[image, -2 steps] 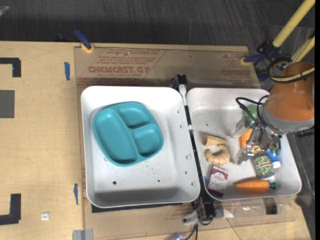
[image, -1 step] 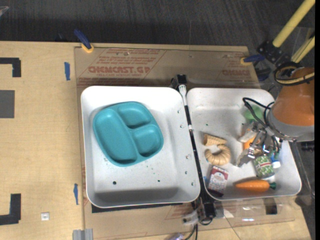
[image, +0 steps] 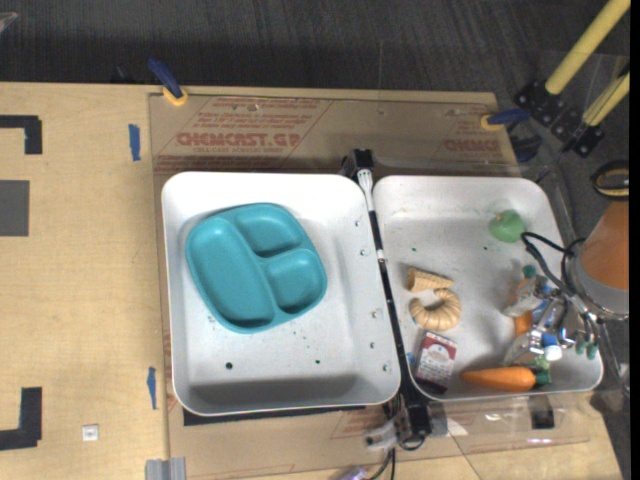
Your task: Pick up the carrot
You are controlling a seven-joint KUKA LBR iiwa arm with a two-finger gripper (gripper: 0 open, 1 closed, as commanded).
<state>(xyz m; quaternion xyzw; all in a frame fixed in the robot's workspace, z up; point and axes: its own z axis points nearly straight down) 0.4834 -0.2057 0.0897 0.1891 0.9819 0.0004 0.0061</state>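
Carrot (image: 498,377) (orange) in right bin (image: 455,203)

Orange band (image: 608,253), black cables (image: 548,248), metal wrist with blue-green fittings (image: 556,328)

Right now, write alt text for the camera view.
A gripper hangs over the right bin's right side, just above an orange carrot lying by the near wall. That bin also holds a croissant, a cone, a small carton and a green piece; the left bin holds a teal tray.
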